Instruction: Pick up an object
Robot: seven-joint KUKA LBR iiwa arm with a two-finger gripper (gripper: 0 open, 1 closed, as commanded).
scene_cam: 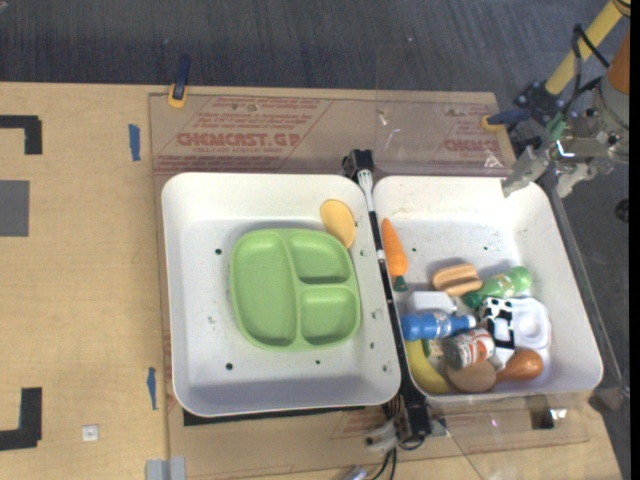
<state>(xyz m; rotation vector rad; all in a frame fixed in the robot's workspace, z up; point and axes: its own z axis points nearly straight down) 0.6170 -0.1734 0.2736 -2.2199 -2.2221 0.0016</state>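
A: Left bin (pixel 190 268)?
B: Green divided plate (pixel 295 290); yellow piece (pixel 339 222) by its far corner.
A: Right bin (pixel 570 298)?
B: Carrot (pixel 394 249) along left wall; toys piled near corner. Gripper (pixel 545 163) above far-right rim.

A green divided plate (pixel 296 290) lies in the left white bin (pixel 190 268) on the wooden bench (pixel 80 268).

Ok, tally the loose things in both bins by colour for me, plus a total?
Green: 2, divided plate and a green item
Orange: 1, carrot
Yellow: 2, oval piece and banana
Blue: 1, bottle
Tan and red: 1, hot dog
Black and white: 1, cow-patterned toy
Brown: 2, rounded pieces
Total: 10 I can separate; the pile hides more.
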